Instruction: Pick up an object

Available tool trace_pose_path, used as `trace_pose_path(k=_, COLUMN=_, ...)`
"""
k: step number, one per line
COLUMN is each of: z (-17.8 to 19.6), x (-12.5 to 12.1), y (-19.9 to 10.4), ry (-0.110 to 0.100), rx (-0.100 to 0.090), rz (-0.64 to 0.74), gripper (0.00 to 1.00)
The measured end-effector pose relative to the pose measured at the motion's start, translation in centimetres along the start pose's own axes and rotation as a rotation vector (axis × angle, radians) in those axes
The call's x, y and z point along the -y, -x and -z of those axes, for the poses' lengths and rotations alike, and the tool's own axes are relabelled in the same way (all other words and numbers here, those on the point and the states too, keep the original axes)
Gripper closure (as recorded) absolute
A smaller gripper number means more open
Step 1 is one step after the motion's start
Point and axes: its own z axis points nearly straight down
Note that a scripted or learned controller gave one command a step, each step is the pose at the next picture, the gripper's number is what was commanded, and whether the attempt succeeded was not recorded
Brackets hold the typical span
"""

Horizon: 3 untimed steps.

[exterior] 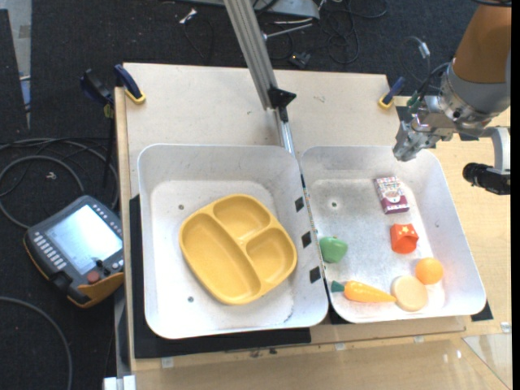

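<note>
Above the far right corner of the right bin (455, 218) hangs the gripper (406, 149), on the grey wrist of the arm (479, 47) with its orange band. Nothing sits between its fingers; how far apart they stand cannot be told at this size. It hovers over the bin's rim, apart from every object.

Just below the gripper, and nearest to it, lies a small pink and white box (391, 194) on the bin floor. Below that, further from the gripper, sits a red block (404, 237). Past the block and a little right of the gripper's line lies an orange ball (429, 270), touching or just beside a pale round piece (410, 293). Left of these, a toy carrot (367, 292) lies along the bin's near edge, and a green object (332, 249) rests near the wall shared with the other bin, down and left of the gripper.

Well to the gripper's left, the left bin (162, 177) holds a yellow divided plate (237, 248). Further left still, off the bench, a teach pendant (77, 250) lies on the dark floor.
</note>
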Motion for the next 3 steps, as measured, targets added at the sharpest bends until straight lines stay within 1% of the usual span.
trace_pose_path(k=1, z=-1.2, x=1.1, y=-5.9, ry=-0.004, rx=-0.003, rz=0.005, gripper=1.00)
trace_pose_path(k=3, z=-1.8, x=1.5, y=-17.0, ry=-0.004, rx=-0.003, rz=0.006, gripper=1.00)
